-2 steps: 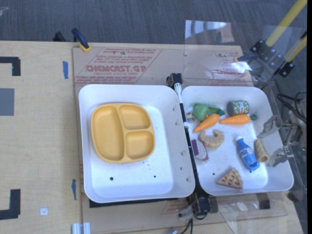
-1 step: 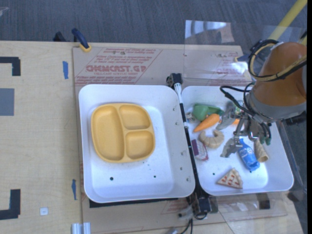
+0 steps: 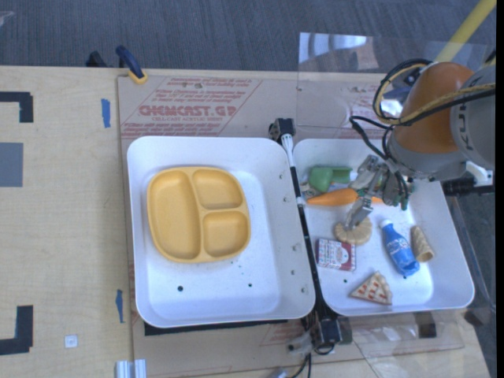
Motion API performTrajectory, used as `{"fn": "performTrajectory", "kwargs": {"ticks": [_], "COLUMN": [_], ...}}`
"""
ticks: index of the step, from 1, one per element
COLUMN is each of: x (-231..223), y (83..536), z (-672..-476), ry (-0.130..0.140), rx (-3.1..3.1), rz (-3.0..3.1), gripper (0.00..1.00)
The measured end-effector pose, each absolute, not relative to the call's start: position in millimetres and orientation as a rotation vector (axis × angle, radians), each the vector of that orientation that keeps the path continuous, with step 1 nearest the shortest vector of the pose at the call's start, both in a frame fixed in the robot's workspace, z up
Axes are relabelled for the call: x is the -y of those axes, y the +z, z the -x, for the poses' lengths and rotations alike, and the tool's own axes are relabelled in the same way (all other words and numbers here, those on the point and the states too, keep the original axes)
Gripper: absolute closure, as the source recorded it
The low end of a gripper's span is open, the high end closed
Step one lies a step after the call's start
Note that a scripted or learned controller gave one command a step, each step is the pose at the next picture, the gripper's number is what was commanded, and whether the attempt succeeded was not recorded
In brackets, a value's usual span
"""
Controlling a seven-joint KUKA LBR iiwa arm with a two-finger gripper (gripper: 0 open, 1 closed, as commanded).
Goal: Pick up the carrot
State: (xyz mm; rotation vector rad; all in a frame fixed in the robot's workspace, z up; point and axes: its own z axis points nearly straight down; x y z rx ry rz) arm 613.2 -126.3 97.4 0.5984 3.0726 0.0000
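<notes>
- Lying in the right bin (image 3: 453,278), the carrot (image 3: 335,198) runs roughly left-right, tip toward the centre divider.
- The gripper (image 3: 364,208) hangs at the carrot's right end, just above a cookie (image 3: 352,232); how far its fingers are parted cannot be told, and no grasp shows.
- A green item (image 3: 327,177) crowds the carrot behind; a blue bottle (image 3: 398,248) lies right.

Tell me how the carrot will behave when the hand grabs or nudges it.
The carrot looks like a rigid toy, so it should stay stiff. Its rounded, tapered shape may roll or pivot if nudged. Its smooth skin could slip between the fingers of the hand.
</notes>
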Motion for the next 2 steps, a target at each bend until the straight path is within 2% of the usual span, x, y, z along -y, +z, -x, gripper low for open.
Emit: {"fn": "performTrajectory", "kwargs": {"ticks": [1,2], "x": [95,94], "y": [93,105], "z": [-610.0,-612.4], "ry": [0.003,0.002], "rx": [-3.036,-3.030], "rz": [-0.742,-0.734], "gripper": [0.00,1.00]}}
